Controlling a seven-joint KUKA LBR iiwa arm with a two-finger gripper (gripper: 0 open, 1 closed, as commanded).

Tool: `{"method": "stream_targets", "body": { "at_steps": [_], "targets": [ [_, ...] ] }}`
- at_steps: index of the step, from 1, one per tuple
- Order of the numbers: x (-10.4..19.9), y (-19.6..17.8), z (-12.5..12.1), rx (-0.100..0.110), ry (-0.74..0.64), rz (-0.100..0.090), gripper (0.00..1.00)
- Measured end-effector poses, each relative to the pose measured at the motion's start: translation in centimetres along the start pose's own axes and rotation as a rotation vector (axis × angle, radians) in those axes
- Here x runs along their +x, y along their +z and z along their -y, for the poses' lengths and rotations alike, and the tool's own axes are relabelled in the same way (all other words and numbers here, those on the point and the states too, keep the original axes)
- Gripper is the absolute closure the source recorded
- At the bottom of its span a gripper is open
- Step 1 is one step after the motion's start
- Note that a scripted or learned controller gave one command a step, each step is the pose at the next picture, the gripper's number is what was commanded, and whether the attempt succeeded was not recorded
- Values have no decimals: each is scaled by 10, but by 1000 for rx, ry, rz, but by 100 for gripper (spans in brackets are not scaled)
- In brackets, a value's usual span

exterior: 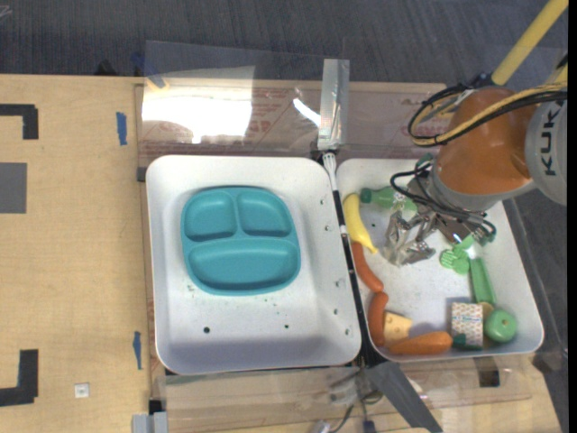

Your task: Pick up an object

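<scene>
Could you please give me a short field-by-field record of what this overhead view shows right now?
left bin: shallow white bin holding a teal three-compartment plastic plate
right bin: shallow white bin with a yellow toy banana, an orange toy carrot, a green round toy
gripper: low over the right bin's middle, beside the banana
grasp: cannot tell

A teal divided plate (241, 241) is seen in the left bin (171, 332). The gripper (407, 244) is lowered into the right bin (527, 307), beside a banana (358, 225); carrots (419, 342) and green pieces (481, 280) are scattered nearby.
</scene>
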State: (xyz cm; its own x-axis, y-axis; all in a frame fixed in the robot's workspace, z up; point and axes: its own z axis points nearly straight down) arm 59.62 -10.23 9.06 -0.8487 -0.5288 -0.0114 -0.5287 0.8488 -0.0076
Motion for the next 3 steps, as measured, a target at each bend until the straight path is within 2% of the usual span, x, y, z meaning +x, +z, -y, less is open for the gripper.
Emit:
{"method": "stream_targets", "body": {
  "at_steps": [1,2,3],
  "targets": [
    [28,-4,-31,-6,150,-7,100],
    [-7,-1,-9,-5,64,-4,100],
    [-7,-1,-9,-5,65,-4,0]
  ]
}}
